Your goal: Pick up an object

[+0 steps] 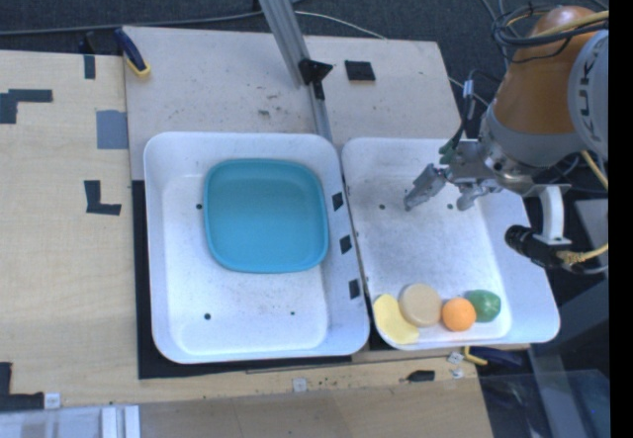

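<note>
Four small things crowd the near edge of the right bin (435, 238): a flat yellow piece (392, 321) against the near-left corner, a round tan disc (420, 305) overlapping it, an orange ball (458, 314) touching the disc, and a green lump (485, 305) just beside the ball. They form a row along the rim; none has a clear long axis. The rest of that speckled white floor lies open. The claw (427, 186) hangs over the far half, well apart from them, holding nothing; whether it is wide or narrow I cannot tell. In the left bin (178, 327) lies a smooth blue square plate (265, 215) with rounded corners. Both bins sit on the desk (208, 90).
</note>
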`<state>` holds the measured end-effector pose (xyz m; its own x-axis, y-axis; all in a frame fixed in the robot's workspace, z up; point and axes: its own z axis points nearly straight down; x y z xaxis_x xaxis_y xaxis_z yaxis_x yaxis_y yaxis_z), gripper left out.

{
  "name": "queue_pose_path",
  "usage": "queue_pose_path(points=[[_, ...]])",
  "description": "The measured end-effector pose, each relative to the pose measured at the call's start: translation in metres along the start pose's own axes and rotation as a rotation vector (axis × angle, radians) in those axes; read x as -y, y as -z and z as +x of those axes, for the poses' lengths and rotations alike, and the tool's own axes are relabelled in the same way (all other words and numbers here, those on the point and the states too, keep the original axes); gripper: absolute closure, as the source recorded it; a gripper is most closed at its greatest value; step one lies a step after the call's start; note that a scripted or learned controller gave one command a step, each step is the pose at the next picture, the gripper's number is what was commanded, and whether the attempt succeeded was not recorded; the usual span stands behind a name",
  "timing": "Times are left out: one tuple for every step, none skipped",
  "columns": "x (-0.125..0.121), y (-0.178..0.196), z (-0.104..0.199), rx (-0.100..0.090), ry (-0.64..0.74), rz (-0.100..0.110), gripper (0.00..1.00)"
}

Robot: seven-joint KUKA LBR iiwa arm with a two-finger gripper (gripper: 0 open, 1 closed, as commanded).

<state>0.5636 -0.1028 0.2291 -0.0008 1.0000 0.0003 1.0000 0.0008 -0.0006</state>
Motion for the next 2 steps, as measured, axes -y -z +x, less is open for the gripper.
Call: queue_pose_path(points=[[-0.005,-0.044,0.001,0.000,0.000,0.004,0.00],[-0.009,-0.094,-0.006,0.000,-0.001,0.005,0.00]])
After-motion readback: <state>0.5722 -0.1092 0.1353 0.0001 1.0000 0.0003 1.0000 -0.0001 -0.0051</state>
